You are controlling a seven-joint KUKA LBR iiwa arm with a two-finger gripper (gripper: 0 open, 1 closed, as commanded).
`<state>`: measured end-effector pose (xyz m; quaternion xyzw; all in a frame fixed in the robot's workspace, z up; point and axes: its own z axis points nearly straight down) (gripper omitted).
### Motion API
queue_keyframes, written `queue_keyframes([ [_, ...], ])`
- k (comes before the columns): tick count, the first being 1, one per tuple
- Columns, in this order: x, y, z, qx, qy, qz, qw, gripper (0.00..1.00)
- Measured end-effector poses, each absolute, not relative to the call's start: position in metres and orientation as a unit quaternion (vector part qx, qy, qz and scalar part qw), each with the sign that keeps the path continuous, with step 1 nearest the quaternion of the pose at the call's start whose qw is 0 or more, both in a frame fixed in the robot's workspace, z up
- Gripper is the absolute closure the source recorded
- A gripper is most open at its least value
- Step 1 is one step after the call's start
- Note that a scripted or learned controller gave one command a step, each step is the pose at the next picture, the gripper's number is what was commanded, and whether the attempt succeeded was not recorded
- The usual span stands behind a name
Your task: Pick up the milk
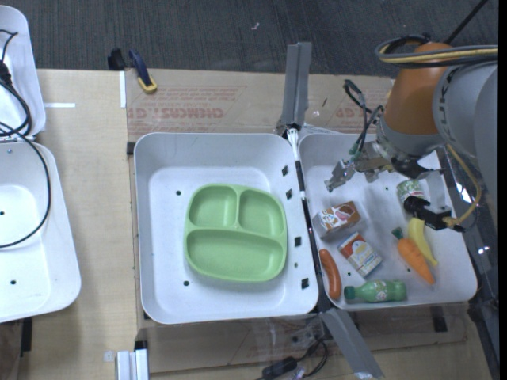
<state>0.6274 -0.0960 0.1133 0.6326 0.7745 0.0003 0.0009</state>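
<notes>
Lying below fingers (342, 174): milk (338, 219).

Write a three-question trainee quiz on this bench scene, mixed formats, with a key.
1. True or false: the green divided plate lies in the same bin as the hot dog.
2. Multiple choice: what lies along the near wall of the right bin? A) the green bottle B) the carrot C) the banana
3. Fill in: the hand hangs over the ____ bin, apart from the two small cartons.

Key: 1 false; 2 A; 3 right.
</notes>
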Motion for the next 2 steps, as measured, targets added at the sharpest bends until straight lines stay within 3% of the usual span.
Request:
queue_keyframes([
  [1,0.5372,-0.1054,0.0913,0.525,0.851,-0.0002,-0.001,0.0],
  [2,0.538,-0.1054,0.1003,0.527,0.85,0.0006,0.0,1.0],
])
